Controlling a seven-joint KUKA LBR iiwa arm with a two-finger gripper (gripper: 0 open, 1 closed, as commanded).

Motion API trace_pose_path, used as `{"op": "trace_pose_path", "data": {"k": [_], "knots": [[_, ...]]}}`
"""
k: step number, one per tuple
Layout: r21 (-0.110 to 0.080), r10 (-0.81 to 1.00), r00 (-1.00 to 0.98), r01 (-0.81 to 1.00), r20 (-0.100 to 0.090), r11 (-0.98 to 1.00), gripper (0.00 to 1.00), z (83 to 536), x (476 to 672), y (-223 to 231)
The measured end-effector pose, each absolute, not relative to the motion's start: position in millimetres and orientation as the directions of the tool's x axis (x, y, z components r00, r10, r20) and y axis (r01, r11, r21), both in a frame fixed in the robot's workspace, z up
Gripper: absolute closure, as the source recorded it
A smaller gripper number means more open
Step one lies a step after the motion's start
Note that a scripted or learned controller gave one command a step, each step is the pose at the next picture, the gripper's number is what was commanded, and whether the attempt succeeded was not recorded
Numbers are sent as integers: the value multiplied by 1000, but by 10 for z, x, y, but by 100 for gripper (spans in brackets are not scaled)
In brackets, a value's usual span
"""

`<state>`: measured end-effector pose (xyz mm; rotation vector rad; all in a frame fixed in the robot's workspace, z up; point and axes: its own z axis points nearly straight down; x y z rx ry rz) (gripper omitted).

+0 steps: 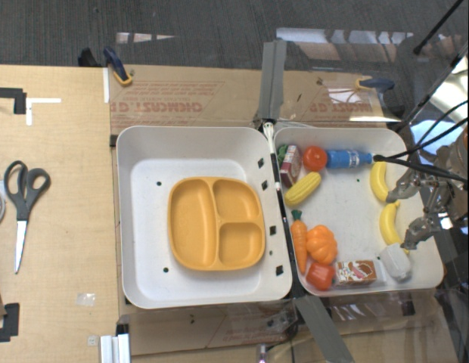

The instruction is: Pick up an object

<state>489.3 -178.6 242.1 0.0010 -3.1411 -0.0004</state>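
Bananas are the nearest things to the gripper [414, 212]: one banana [379, 181] lies against the right bin's [348, 286] right side with its long axis running up and down the picture, its upper tip toward the blue bottle [347, 158], and a second banana [389, 224] lies just below it, also lengthwise up and down, curving slightly toward the bin's right wall.

From the overhead camera, the gripper sits at the right bin's right edge, its two fingers spread apart, one finger [405, 188] beside the upper banana and the other beside the lower one. Nothing is between them.

Elsewhere in the right bin, a tomato [315, 158] sits just left of the blue bottle, which lies with its long axis left to right. A corn cob [303, 188] lies slantwise below the tomato. A carrot [299, 246] runs up and down along the left wall, touching a small pumpkin [321, 243]. A flat packet [355, 272] lies near the bottom wall, with a pale lump [396, 263] to its right.

The left bin [136, 203] holds a yellow divided plate [217, 223]. Scissors [24, 203] lie on the bench [60, 278] well to the left.
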Motion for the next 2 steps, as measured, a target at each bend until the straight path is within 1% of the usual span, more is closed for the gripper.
{"op": "trace_pose_path", "data": {"k": [1,2], "knots": [[1,122,-993,122,1,993,0,1298,5079,-2213],[1,190,-982,190,0,982,0,910,5132,-2194]]}}
